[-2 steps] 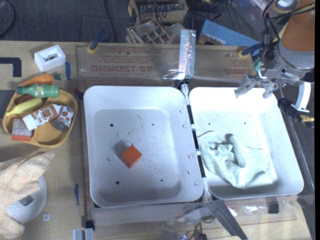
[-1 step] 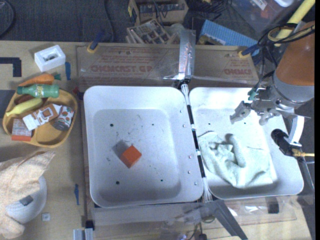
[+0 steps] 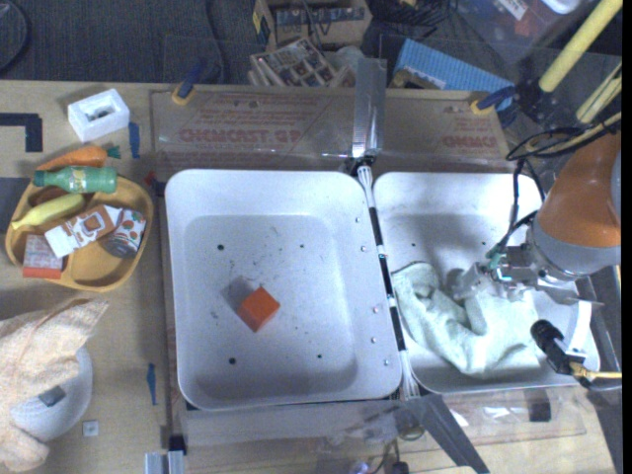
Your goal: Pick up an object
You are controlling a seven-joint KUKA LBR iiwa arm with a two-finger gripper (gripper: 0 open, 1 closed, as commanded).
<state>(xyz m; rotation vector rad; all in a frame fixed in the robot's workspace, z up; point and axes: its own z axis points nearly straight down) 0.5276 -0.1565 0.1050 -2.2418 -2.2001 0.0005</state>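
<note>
The fingers [image 3: 472, 286] hang low over the right bin [image 3: 434, 200], right at the upper edge of a crumpled pale cloth [image 3: 449, 326] — whether they are spread or closed on anything cannot be told, since they blur into the cloth's folds. The cloth lies across the bin's lower half, from about 9 o'clock round to 5 o'clock of the bin's middle. The arm [image 3: 585, 215] comes in from 3 o'clock, its orange band above the grey wrist. In the left bin [image 3: 197, 205], well apart from the fingers, an orange block [image 3: 260, 308] sits a little toward 7 o'clock of that bin's centre, touching a small grey block [image 3: 238, 291] at its 10 o'clock. On the desk [image 3: 59, 107] at far 9 o'clock stands a yellow bowl [image 3: 99, 270] heaped with toy food.
</note>
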